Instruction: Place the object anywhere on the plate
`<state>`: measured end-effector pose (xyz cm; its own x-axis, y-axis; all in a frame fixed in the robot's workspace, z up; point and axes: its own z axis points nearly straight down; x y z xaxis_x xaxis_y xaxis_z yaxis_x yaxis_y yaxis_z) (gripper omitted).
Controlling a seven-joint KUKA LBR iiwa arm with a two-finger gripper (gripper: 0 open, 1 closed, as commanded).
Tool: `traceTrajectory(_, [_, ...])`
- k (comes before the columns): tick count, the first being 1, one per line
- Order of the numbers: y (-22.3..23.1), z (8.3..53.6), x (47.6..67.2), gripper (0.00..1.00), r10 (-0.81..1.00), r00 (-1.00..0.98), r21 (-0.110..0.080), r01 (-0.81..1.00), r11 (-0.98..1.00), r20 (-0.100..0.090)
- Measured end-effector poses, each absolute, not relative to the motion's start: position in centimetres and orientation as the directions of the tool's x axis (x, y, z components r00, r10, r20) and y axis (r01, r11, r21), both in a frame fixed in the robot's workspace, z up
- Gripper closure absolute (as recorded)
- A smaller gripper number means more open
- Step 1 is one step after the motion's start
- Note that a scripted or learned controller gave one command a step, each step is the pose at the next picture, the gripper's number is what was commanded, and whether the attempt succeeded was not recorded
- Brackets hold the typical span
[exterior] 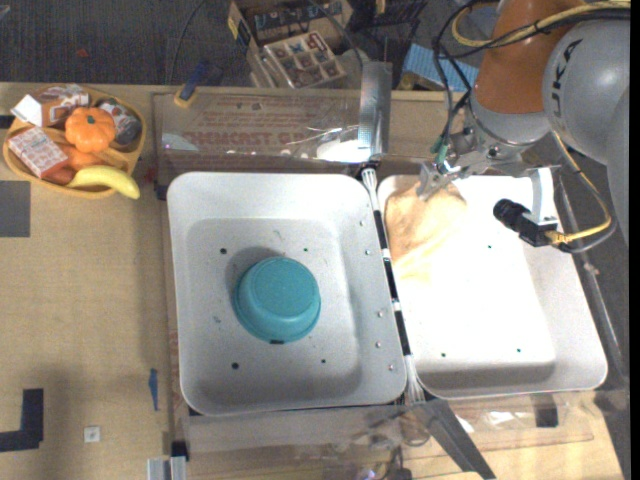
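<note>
Plate [278, 298], teal and upside-down looking, is sat mid left bin [200, 208]. Right bin [560, 368] is lit up orange-ish near the gripper [440, 175]; jaws honestly can't be made out.

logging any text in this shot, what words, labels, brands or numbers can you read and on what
"KU": grey letters on the arm casing, top right, cut off by the frame edge.
Clear sheet behind the bins: reddish lettering, too blurred to read.
Boxes in the basket, top left: print too small to read.
Teal plate, left bin, right bin: no text.
</note>
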<state>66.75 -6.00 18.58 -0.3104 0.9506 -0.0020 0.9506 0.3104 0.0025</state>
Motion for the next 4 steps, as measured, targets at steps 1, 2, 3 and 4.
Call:
traceTrajectory(1, [-6.1,22.6,66.9,1.0,0.951,-0.311,0.004,0.951,0.311,-0.003])
traceTrajectory(2, [-1.6,23.5,63.8,1.0,0.754,-0.657,0.001,0.754,0.657,-0.001])
traceTrajectory(3, [2.0,23.9,60.0,1.0,0.443,-0.897,0.002,0.443,0.897,-0.002])
traceTrajectory(4, [6.1,23.9,58.2,1.0,0.064,-0.998,0.002,0.064,0.998,-0.003])
